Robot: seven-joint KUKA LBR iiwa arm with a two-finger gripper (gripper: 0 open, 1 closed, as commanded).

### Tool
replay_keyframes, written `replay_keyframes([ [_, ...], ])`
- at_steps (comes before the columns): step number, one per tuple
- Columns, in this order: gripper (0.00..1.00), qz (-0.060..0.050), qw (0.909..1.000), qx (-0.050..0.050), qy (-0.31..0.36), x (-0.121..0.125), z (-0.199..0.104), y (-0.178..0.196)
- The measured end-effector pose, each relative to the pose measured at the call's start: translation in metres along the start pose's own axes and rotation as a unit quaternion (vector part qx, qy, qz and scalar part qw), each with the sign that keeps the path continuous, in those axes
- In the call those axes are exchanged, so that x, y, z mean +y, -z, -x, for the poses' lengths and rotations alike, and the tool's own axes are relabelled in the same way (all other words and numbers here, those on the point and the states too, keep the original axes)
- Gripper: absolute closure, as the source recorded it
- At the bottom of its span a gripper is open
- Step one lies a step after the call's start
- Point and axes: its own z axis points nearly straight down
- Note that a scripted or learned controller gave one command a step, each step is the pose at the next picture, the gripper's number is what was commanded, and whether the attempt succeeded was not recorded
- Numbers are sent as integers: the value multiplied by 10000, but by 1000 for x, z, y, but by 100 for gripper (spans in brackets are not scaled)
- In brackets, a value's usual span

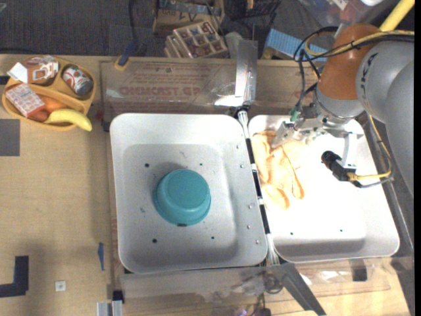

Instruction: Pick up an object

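Observation:
A teal bowl lies upside down in the middle of the left bin. A limp yellow-orange cloth-like thing is spread along the left side of the right bin. My gripper hangs over the far left corner of the right bin, right at the upper end of the yellow-orange thing. The wrist and its orange band hide the gripper's upper part. Whether it touches the yellow-orange thing I cannot tell.
A black connector on a yellow cable dangles from the arm over the right bin. A yellow dish of toy food with a banana sits on the bench at far left. Boxes and cables lie beyond the bins.

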Motion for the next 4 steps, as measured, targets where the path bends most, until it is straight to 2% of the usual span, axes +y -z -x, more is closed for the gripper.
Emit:
replay_keyframes([
  [1,0,-7,9999,6,-170,-24,15,21],
  [2,0,60,9995,-10,323,-97,-16,-14],
  [3,100,88,9995,-11,299,-96,-14,-4],
  [4,100,1,9973,-2,738,-50,-33,79],
])
